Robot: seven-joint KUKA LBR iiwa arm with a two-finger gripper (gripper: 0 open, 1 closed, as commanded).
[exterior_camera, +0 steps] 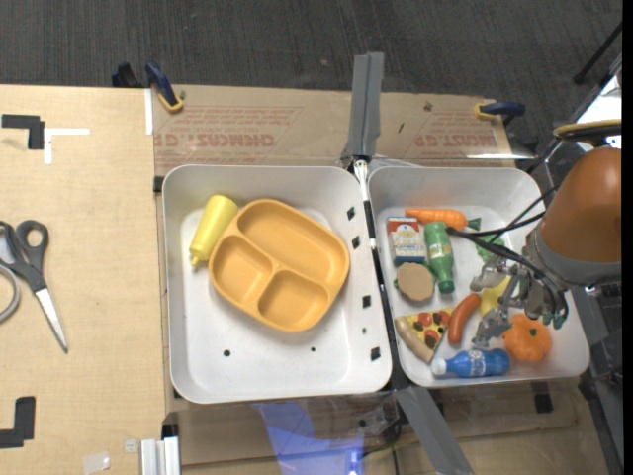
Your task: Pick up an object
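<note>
The right bin holds several toy foods: a carrot, a green bottle, a red and white carton, a brown round piece, a pizza slice, a red sausage, a blue bottle and an orange. My gripper hangs low over the right part of this bin, between the sausage and the orange. It stands open, with a small yellow piece showing between its fingers. The arm hides what lies under the wrist.
In the left bin lie an orange divided plate and a yellow squeeze bottle. Scissors rest on the wooden bench at far left. Blue clamps hold cardboard behind the bins.
</note>
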